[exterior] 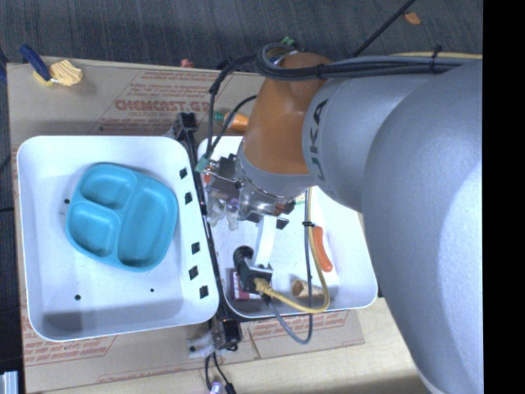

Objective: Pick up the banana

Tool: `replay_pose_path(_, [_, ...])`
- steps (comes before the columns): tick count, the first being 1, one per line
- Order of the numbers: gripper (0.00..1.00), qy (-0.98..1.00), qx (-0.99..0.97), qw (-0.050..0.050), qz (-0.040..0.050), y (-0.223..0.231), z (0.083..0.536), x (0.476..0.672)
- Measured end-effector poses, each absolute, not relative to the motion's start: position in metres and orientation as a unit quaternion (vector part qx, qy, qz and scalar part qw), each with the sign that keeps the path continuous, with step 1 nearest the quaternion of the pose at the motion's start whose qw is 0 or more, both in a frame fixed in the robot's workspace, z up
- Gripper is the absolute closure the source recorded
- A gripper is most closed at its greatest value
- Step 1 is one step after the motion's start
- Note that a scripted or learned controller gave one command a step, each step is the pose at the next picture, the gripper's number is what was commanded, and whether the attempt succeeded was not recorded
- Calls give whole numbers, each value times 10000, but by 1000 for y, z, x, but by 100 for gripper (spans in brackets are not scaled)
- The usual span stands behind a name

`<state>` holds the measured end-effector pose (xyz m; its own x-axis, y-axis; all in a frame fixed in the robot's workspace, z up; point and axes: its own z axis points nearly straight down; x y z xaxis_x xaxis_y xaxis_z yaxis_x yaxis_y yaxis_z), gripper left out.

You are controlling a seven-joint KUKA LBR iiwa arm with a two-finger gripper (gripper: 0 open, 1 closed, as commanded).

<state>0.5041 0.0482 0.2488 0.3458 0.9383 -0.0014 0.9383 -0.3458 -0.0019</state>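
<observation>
The gripper (223,203) hung over a bin (351,259), under the arm (394,138). Neither its grasp nor which way the banana lay could be told.

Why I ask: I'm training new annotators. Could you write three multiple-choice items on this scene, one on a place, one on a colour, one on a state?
1. Where is the divided plate?
A. in the bin at the view's right
B. on the floor beyond the bench
C. in the bin at the view's left

2. What colour is the plate?
A. red
B. blue
C. green

3. How does the plate lie?
A. flat, hollows facing up
B. upside down
C. standing on its edge

Answers:
1 C, the white walls of that bin surround it on all sides.
2 B, it is light blue all over.
3 A, its hollows and the ridges between them show from above.
</observation>
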Motion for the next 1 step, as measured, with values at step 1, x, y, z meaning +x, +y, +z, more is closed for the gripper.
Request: replay_pose_path(1, [100,-4231,-9061,12,21,21,203,604])
